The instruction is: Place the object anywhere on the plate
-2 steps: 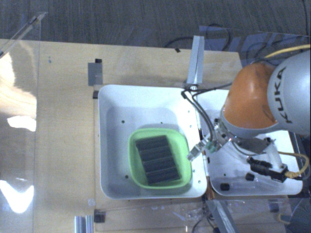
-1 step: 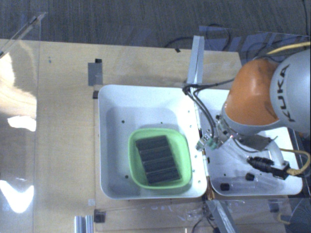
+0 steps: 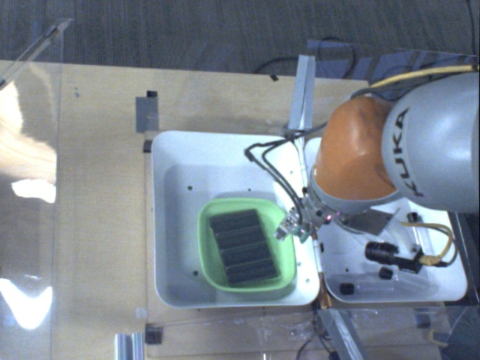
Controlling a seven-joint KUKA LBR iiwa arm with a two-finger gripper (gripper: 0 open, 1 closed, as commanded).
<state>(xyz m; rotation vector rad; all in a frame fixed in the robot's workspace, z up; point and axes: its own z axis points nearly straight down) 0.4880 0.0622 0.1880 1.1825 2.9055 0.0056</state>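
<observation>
The pale wooden worktop [image 3: 90, 223] carries everything here, and glare washes out its left part, so we cannot read that stretch. Next in bulk is the grey arm [image 3: 427, 141], reaching in from the right. Its orange band [image 3: 352, 152] hangs over the seam between the bins, which we take as the posture of an arm working at the plate's near side. The left bin [image 3: 169, 201] lies open to us. The right bin [image 3: 390, 295] is largely covered by the arm, so most of its floor stays hidden. In the left bin, toward its lower right corner, sits the green plate [image 3: 204, 235], a rounded square dish with a raised rim. The dark ribbed block [image 3: 241, 246] lies flat inside that rim, set at a slant and apart from the rim all round. We judge that the object already rests where the task wants it. The jaws sit low, just beside the plate's right rim and clear of the block. They are small and tangled with wrist hardware and a loop of black cable [image 3: 262, 156], so we cannot tell whether they are released or clenched. A small black piece [image 3: 346, 288] lies near the front of the right bin, too tiny for us to name.
</observation>
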